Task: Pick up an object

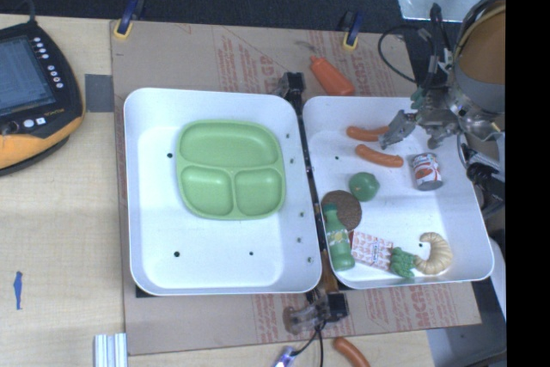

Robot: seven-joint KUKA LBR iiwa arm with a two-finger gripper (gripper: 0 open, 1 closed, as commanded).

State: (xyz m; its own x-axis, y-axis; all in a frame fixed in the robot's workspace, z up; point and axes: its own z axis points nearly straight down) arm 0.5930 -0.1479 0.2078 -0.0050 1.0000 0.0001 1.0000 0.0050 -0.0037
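Gripper [404, 126] fingers hang over the upper part of the right bin [478, 223], spread apart with nothing between them, their tips just above and beside two sausages [378, 155] lying near the bin's top edge. By my reading the arm is in the approach step, nothing yet picked.

Taken from largest down: the left bin [146, 185] holds a green divided plate [230, 168]; the right bin carries the candidates, namely a green bottle [339, 241], a croissant [436, 253], a small tin can [424, 171], a green pepper-like lump [363, 184], a brown disc [344, 205] and a printed packet [371, 248].

Next, the fingers would need to drop around one sausage, straddling it across its short side, then close.

Hard to judge: how high the fingertips sit above the bin floor. The arm's wrist is cut off at the right. What the small leafy green item beside the croissant is, I cannot tell.
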